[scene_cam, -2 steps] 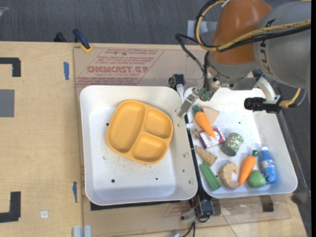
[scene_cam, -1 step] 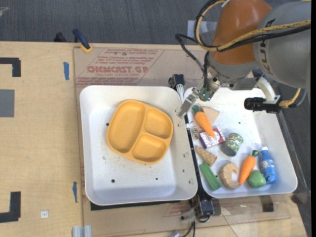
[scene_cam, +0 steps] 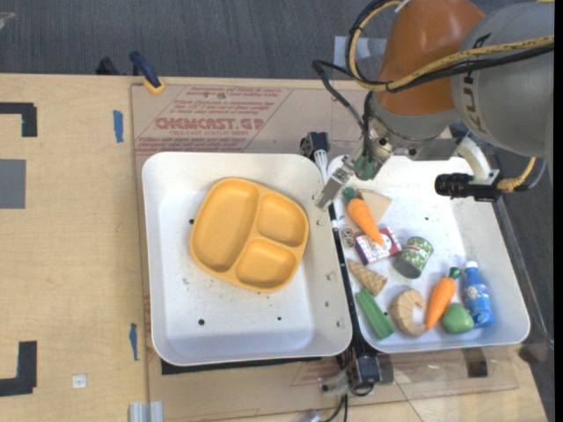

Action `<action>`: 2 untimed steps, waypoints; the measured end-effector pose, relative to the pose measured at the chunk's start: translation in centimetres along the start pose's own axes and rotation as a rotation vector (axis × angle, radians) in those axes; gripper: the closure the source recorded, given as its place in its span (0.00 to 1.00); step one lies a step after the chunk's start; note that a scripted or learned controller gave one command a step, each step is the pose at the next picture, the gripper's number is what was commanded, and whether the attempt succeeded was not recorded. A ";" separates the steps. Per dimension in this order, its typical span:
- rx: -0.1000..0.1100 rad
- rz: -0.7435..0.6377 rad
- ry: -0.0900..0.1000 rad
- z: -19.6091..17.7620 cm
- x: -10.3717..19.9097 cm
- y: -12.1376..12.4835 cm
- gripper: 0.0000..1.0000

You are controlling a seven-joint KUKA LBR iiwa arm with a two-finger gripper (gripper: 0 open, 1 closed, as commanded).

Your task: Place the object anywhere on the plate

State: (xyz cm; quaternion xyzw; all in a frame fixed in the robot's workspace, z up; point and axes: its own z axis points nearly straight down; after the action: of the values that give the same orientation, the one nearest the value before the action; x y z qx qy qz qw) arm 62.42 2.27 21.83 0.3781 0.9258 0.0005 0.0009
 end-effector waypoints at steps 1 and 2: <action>0.000 0.000 0.000 0.0 0.0 0.0 0.00; 0.000 0.000 0.000 0.0 0.0 0.0 0.00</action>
State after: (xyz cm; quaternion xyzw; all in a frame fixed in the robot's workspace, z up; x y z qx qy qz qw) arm 62.42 2.27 21.83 0.3781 0.9258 0.0005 0.0009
